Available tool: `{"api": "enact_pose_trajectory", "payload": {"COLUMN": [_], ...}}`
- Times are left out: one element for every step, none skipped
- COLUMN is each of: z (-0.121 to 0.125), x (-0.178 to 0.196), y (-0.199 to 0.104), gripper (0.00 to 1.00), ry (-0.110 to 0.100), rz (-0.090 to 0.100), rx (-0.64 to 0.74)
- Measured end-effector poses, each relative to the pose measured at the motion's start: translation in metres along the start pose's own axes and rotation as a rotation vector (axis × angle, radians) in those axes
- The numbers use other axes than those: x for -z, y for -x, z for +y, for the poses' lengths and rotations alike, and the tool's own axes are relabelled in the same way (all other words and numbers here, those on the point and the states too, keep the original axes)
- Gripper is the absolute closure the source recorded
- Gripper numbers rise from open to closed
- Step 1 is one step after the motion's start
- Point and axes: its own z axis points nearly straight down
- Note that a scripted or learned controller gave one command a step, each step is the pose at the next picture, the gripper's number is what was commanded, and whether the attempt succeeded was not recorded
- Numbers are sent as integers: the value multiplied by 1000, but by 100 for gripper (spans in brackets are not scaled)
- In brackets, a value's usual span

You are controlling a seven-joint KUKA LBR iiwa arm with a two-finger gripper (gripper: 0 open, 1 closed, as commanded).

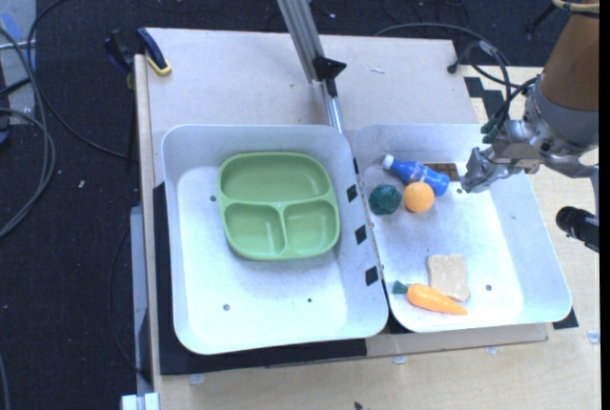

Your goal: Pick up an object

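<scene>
In the right bin lie a blue bottle with a white cap, a dark green ball, an orange ball, a tan slice of bread and an orange carrot. A brown object sits just behind the bottle. My gripper hangs over the bin's upper right part, just right of the bottle and the orange ball, with nothing visibly between its fingers.
The left bin holds a green divided plate. A slanted metal pole runs down to the gap between the bins. Cables lie on the dark floor around the bench.
</scene>
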Motion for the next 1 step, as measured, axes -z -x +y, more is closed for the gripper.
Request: {"api": "enact_pose_trajectory", "payload": {"z": [-14], "x": [-2], "y": [-55], "gripper": [100], "ry": [-1], "rz": [0], "rx": [0]}}
